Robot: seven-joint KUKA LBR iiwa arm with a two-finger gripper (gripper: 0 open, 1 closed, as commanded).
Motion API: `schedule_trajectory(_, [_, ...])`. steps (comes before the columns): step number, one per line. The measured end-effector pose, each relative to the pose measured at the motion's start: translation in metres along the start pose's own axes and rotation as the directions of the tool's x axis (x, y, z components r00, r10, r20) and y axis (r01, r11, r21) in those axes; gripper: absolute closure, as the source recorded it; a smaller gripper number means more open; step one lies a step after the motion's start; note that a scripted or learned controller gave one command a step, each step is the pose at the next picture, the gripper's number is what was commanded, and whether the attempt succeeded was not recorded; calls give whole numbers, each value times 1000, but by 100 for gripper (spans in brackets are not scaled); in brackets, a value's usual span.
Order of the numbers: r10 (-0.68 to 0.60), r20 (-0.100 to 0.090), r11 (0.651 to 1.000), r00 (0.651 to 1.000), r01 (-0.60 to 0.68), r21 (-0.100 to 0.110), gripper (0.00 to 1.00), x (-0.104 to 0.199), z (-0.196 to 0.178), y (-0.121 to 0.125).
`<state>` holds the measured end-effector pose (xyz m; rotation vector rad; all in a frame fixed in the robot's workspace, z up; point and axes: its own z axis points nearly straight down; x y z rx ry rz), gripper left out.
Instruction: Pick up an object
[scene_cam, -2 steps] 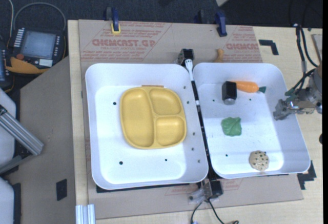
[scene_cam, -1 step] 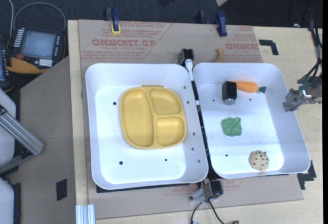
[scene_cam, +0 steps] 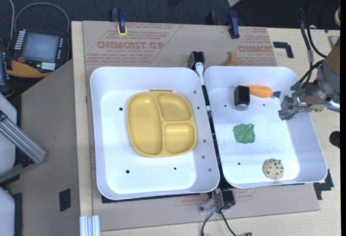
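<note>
The right bin (scene_cam: 305, 143) holds a small black block (scene_cam: 241, 96) standing next to an orange carrot (scene_cam: 260, 91) near its far side. A green leafy piece (scene_cam: 244, 133) lies in the middle, and a speckled cookie (scene_cam: 273, 168) sits near the front edge. My gripper (scene_cam: 288, 108) hangs over the right side of this bin, to the right of the carrot and apart from every object. Nothing is visibly held in it.
The left bin (scene_cam: 108, 121) contains a yellow divided plate (scene_cam: 161, 122). A black connector (scene_cam: 197, 60) sits between the bins at the back. Blue clamps (scene_cam: 232, 23) hold the cardboard base. A pendant with a screen (scene_cam: 38, 47) lies off the bench to the left.
</note>
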<state>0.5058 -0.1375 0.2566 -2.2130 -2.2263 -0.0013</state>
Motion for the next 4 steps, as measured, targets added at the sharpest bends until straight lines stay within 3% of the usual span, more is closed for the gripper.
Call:
schedule_trajectory(2, [-1,1,1000,1000,1,-3,100,111,-3,19])
schedule_trajectory(3, [1,0,1000,1000,-1,3,100,161,16,13])
schedule_trajectory(4, [0,1,1000,1000,0,0,100,219,33,25])
